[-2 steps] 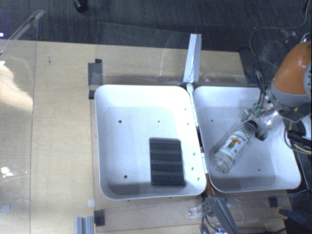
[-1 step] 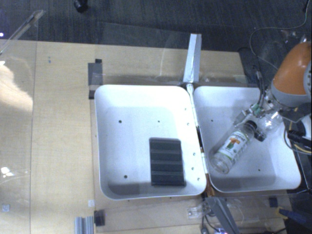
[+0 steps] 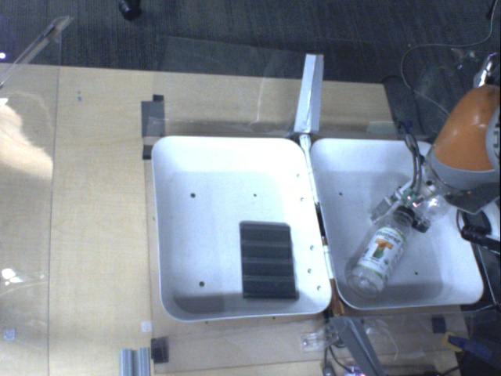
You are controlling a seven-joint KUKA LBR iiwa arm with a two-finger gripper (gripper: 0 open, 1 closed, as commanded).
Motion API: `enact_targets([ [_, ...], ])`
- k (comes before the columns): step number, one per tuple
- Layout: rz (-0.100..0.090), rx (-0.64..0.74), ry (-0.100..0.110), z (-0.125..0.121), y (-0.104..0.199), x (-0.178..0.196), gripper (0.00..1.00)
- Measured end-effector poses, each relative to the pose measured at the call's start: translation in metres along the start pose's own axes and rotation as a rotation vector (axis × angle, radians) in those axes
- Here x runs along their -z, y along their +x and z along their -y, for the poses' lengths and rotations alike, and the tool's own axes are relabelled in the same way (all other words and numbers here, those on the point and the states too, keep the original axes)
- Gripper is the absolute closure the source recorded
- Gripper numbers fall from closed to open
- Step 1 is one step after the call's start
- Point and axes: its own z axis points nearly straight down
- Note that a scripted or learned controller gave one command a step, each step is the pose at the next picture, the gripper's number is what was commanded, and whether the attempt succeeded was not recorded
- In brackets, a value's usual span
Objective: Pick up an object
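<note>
A clear plastic bottle (image 3: 378, 255) with an orange and green label lies tilted in the right bin (image 3: 344, 171), base toward the front rim, cap end pointing up and right. My gripper (image 3: 409, 204) sits low in that bin, right at the bottle's cap end; whether it touches or grips the bottle is hidden by the wrist. The grey arm with its orange band (image 3: 468, 135) comes in over the bin's right side. A black ribbed rectangular block (image 3: 268, 260) lies flat in the left bin (image 3: 196, 163), near its front.
The two bins share a narrow divider rim (image 3: 316, 210). A grey metal post (image 3: 310, 92) stands behind that joint. Cables (image 3: 477, 233) run along the right bin's right edge. Wooden benchtop (image 3: 86, 210) spreads to the left.
</note>
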Motion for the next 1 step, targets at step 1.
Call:
enact_targets([
  [1, 0.005, 0.0, -0.008, -0.0027, -0.0008, 0.0124, 1.0],
])
